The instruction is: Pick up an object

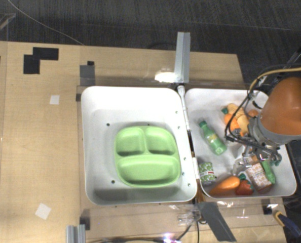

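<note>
From my station I see the arm [287, 108] reaching over the right bin [291, 186], its orange band covering much of that bin's far right side. The pincer [253, 158] hangs low among the clutter near the right bin's front right corner, but wrist and cables hide its tips, so I cannot tell whether it is wide, narrow or gripping anything. Taking the right bin as my landmark: a green bottle [212, 137] lies tilted near its middle left, a small green-labelled can [206, 170] sits by its front left wall, an orange carrot-like piece [225, 185] lies along its front edge, with a red item [245, 187] and a brown packet [258, 177] just beside it. Orange pieces [230, 114] sit toward its back. Left of it, the left bin [92, 135] holds a green divided tray [146, 155]. Both bins rest on the tan surface [34, 151].
</note>
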### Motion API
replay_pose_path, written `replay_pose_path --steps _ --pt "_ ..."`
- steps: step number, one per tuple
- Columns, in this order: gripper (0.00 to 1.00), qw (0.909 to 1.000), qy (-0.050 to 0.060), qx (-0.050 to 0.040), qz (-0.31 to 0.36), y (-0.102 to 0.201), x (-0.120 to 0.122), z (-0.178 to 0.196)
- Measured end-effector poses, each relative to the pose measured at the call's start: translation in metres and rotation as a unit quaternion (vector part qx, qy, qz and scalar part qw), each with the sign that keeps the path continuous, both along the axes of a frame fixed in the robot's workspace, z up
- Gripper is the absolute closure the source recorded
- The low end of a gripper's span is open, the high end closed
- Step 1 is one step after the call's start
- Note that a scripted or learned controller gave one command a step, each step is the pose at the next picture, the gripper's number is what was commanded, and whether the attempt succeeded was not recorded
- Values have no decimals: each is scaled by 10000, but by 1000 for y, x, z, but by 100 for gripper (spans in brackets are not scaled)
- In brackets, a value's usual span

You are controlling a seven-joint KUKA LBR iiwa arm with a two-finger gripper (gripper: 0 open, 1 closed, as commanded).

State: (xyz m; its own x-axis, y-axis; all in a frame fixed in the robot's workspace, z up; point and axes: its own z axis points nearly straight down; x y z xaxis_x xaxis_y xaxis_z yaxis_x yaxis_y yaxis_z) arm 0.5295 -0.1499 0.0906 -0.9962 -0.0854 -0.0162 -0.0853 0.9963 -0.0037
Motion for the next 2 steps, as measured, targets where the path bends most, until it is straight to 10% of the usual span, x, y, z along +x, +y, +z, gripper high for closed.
replay_pose_path --steps 1,2 --pt "0 9996 -4 8 295 40 64 -1" --pt "0 9999 1 1 -159 11 -8 0"
